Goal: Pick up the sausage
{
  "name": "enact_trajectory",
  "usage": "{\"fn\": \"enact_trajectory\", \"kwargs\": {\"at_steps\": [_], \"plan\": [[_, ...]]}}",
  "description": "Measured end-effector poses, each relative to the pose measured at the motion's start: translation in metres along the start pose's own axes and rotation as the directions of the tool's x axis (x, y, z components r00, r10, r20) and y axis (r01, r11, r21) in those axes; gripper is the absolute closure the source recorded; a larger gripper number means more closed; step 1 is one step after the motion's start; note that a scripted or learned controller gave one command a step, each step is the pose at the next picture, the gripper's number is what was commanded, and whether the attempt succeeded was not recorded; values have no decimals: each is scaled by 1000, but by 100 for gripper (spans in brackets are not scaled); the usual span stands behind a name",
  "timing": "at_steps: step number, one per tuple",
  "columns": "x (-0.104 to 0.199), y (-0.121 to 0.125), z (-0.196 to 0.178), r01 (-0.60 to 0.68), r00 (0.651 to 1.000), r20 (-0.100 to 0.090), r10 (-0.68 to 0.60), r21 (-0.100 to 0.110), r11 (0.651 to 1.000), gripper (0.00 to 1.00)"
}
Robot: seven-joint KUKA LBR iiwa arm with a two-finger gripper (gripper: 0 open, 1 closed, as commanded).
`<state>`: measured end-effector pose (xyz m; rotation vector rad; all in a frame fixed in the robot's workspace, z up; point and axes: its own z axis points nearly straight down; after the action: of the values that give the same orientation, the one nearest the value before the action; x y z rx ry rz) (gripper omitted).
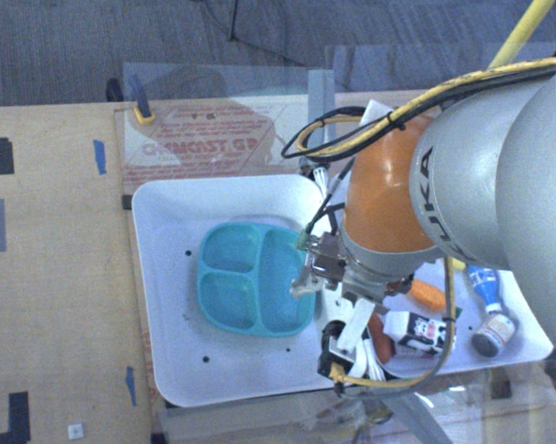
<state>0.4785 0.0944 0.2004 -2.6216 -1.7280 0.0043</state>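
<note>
Fingers (306,275) under the wrist: whether open or closed cannot be told. Sausage (384,349), reddish-brown, lies in the right bin (521,319), partly covered by the arm (499,156), just beside a black-and-white object (424,331). An orange item (431,296) lies beyond. The fingers are at the right edge of the turquoise divided plate (249,279) in the left bin (174,363).

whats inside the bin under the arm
An orange piece, a blue-and-white bottle and a reddish-brown end, possibly the sausage, show beside the arm. The arm covers most of that bin, so anything else there is hidden.
</note>
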Motion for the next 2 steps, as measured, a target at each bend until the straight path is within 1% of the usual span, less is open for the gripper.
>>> {"fn": "enact_trajectory", "kwargs": {"at_steps": [1,2], "plan": [[-51,22,17,1,1000,0,-1,1,1000,0],[-51,22,17,2,1000,0,-2,1,1000,0]]}}
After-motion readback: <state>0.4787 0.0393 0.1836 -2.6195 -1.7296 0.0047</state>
